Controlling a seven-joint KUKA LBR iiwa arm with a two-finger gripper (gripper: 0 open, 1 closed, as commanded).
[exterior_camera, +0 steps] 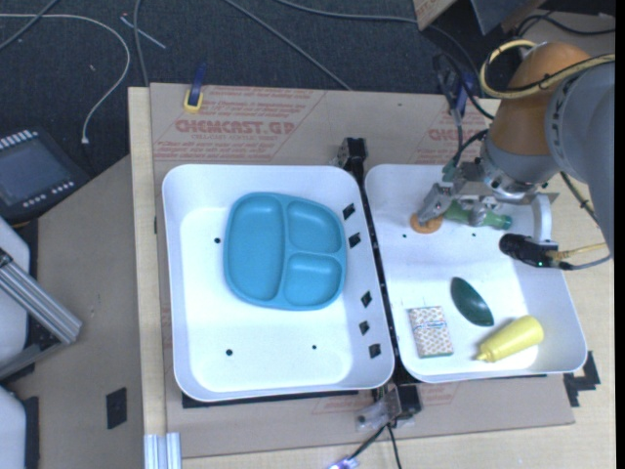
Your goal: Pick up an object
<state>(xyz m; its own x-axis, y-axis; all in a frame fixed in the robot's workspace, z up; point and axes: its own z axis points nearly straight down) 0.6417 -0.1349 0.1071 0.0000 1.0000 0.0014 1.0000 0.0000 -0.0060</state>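
Observation:
The right bin (562,296) holds several small things. A small orange disc (424,226) lies near its far left side. A dark green oval piece (473,301) lies in the middle. At the front are a patterned beige packet (430,331) and a yellow bottle-shaped piece (510,339) on its side. My gripper (451,206) hangs low over the far part of this bin, right beside the orange disc and just to its right. Nothing shows as held.
The left bin (195,291) holds a blue divided plate (285,250). A black divider with clips (363,252) runs between the bins. Cardboard (273,125) lies under both, and cables cross the dark floor behind.

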